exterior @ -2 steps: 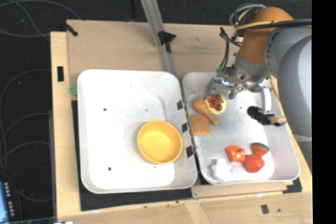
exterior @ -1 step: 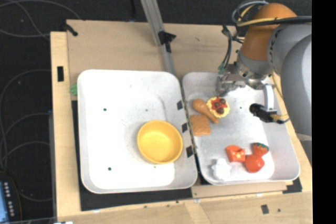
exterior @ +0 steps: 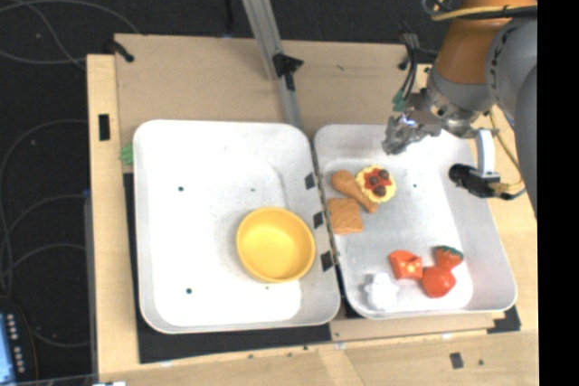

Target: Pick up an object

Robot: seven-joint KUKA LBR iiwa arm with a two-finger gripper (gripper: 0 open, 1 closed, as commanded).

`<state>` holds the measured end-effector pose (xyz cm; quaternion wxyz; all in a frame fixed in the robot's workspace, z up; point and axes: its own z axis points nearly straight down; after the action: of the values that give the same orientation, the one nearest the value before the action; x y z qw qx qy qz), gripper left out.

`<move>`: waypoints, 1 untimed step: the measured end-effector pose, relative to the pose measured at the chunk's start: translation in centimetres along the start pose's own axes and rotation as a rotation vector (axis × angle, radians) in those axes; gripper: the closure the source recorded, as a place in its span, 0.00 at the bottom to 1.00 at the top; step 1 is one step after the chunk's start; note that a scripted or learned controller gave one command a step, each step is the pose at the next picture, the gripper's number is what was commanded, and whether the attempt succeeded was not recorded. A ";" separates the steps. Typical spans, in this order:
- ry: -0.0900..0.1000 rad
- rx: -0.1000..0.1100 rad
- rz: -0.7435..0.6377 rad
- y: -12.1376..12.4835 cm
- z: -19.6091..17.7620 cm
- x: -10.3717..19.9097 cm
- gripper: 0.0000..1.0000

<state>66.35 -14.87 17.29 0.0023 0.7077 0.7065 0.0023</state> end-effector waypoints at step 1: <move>0.000 0.001 -0.003 0.1 -3.6 -0.1 1.00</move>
<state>66.47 -14.99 20.86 0.0022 0.7067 0.7075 0.0019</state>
